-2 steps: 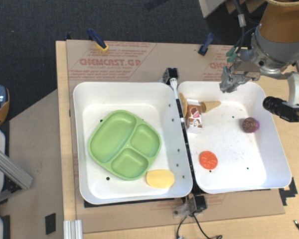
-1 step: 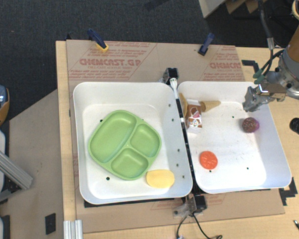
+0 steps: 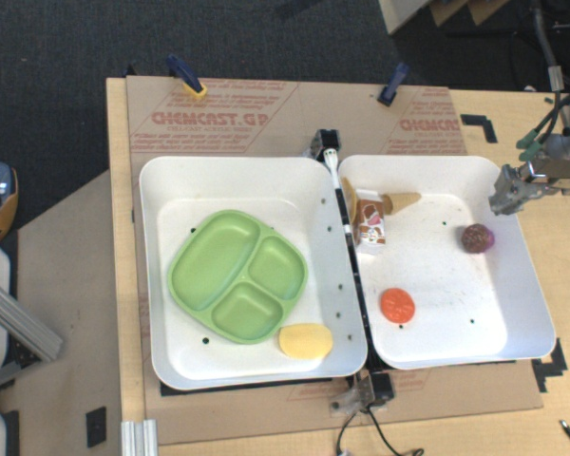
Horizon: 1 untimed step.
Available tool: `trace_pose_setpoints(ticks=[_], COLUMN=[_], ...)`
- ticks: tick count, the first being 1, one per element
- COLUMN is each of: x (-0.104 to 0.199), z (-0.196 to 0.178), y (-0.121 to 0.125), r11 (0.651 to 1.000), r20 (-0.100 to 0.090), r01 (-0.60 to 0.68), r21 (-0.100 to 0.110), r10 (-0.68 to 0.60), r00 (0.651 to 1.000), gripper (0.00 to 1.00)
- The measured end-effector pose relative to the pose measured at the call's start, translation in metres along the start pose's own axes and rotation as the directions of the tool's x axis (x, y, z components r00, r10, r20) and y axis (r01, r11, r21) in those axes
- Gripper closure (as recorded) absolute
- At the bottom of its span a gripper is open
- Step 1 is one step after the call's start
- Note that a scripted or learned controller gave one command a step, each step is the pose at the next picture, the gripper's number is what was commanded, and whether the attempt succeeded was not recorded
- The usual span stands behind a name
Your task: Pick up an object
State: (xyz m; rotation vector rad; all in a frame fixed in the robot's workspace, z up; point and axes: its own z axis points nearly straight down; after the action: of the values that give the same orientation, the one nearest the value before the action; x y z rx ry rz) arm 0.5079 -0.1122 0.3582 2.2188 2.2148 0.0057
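two shallow white plastic bins side by side on cardboard-covered bench. left bin (image 3: 161,255): green three-compartment plastic plate (image 3: 237,274), yellow oval sponge-like lump (image 3: 306,341) near its right corner. right bin (image 3: 513,321): small dark purple round fruit (image 3: 477,238) close to right wall, orange-red round disc (image 3: 397,306) nearer, small brown-and-white packet (image 3: 370,224) and tan cone (image 3: 400,200) at far left. grey gripper (image 3: 509,194) hovers over bin's far right rim, holding nothing; claw spread cannot tell. purple fruit is closest target. risk: round fruit rolls away, or claw strikes bin wall.
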Motion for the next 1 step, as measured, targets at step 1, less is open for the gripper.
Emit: trace_pose_setpoints(ticks=[1], x=[-0.0108], z=[0.0192], y=[-0.0303], r11=[1.000], r20=[-0.003], r01=[-0.001], r21=[0.011], r10=[0.001], r00=[1.000], gripper=[1.00])
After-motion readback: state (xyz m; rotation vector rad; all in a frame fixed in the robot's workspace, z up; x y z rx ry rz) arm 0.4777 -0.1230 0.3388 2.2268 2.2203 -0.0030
